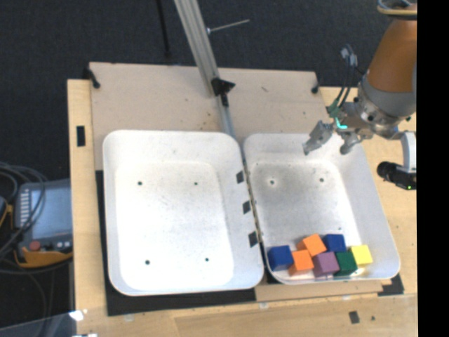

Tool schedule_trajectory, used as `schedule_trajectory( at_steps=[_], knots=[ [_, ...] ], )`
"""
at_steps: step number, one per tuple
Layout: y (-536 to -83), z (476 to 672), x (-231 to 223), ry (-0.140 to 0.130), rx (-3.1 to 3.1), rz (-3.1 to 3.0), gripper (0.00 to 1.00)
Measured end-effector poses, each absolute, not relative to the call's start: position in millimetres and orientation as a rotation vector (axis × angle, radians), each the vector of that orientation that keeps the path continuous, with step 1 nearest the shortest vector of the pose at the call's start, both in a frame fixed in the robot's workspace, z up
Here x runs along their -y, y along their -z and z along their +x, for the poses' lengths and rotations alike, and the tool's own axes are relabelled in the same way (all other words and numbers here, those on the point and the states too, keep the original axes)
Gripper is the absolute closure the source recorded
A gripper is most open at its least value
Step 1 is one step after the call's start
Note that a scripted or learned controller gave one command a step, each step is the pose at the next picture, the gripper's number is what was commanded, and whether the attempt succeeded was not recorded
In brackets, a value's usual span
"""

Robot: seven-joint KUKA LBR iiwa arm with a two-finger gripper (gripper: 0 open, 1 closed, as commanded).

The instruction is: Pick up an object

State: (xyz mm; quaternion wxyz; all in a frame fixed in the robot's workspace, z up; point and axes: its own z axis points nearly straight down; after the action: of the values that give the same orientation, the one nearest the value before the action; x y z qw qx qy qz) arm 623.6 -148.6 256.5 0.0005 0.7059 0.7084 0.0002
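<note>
Blocks (pixel 321 254), in several colours, lie clustered in the near corner of the right bin (pixel 295 188), well apart from my gripper (pixel 330 139), whose fingers hang open and empty over the far rim, so I must come toward the near side.

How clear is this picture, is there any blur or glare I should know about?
Camera view: even, soft light with no hard shadows; mild glare washes out the left bin; the blocks in the right bin look soft-edged; the gripper is slightly blurred and its outline hard to read.
</note>
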Motion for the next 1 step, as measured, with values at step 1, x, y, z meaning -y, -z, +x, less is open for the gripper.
schedule_trajectory(
  at_steps=[1],
  knots=[
    [-212.8, 626.5, 145.0, 0.006, -2.227, 2.217, 0.0]
  ],
)
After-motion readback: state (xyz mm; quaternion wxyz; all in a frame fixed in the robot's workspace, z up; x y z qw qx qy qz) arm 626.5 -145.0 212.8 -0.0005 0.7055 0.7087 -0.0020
